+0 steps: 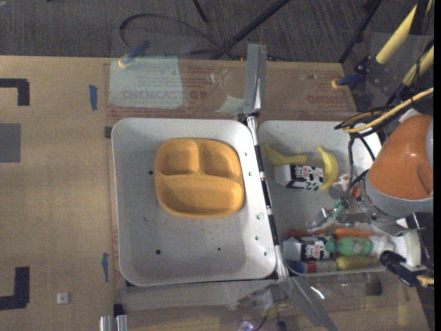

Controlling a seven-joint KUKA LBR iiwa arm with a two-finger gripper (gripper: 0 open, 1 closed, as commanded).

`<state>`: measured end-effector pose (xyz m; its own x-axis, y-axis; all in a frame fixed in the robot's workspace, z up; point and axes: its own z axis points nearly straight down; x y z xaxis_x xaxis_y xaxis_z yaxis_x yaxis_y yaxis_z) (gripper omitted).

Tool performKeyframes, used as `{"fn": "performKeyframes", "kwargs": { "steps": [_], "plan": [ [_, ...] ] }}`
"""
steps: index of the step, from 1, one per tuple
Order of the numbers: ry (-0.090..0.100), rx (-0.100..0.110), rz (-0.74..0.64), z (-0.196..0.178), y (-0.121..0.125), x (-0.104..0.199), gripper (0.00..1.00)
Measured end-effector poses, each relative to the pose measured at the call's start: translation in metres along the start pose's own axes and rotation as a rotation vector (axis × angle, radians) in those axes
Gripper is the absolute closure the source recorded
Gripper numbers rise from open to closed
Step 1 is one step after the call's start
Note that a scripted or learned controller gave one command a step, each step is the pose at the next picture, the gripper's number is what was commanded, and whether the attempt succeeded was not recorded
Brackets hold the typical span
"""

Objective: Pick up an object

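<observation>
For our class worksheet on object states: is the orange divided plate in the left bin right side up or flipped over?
Right side up. The orange divided plate shows its three recessed compartments facing the camera, lying flat in the left bin.

The arm (406,161) comes in from the right side, bulky and close to the camera, so its broad orange band takes up much of that edge. Below the orange, a grey collar curves round toward the wrist. Yellow and black cables loop over the top of it and trail off toward the upper right corner. The wrist bends down and to the left, over the right-hand part of the bench. The gripper (335,212) sits low at the end of it, a small cluster of pale metal and clear parts with a touch of green. From here I can't make out how its tips stand.
</observation>
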<state>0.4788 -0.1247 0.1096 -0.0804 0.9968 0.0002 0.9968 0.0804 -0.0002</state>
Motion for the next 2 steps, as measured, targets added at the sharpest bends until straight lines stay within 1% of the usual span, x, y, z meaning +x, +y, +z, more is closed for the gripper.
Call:
{"fn": "performKeyframes", "kwargs": {
  "steps": [1,2],
  "plan": [
    [-0.001,0.000,0.003,-0.009,0.000,0.000,1.00],
    [0.000,0.002,0.072,-0.122,0.002,0.017,1.00]
  ]
}}
